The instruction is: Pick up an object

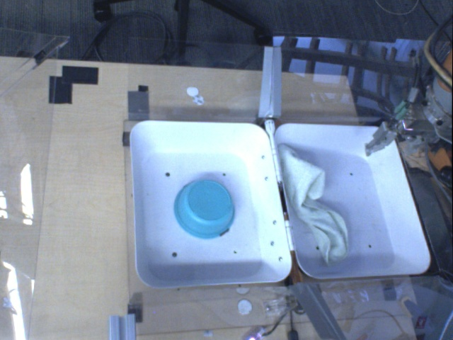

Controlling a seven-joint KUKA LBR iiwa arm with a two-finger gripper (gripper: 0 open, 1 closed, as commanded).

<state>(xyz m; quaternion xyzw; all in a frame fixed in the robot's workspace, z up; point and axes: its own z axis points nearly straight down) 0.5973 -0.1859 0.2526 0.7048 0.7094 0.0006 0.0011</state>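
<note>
A light wooden bench [71,211] is seen from above, with black tape marks [71,82] at its far left. Two shallow white bins are set side by side on it, touching along their inner rims. In the left bin [148,154] a blue bowl [204,208] is placed upside down, a little left of the bin's middle and nearer its near wall. In the right bin [382,211] a white towel [311,207] is crumpled along the left wall, stretched from the far left corner towards the near middle. At the far right corner of the right bin the gripper [376,141] is seen over the rim, apart from both the towel and the bowl, with nothing visible between its fingers. Whether it is spread or pressed together cannot be told. Above it, part of the arm [433,83] is cut off by the right edge.
</note>
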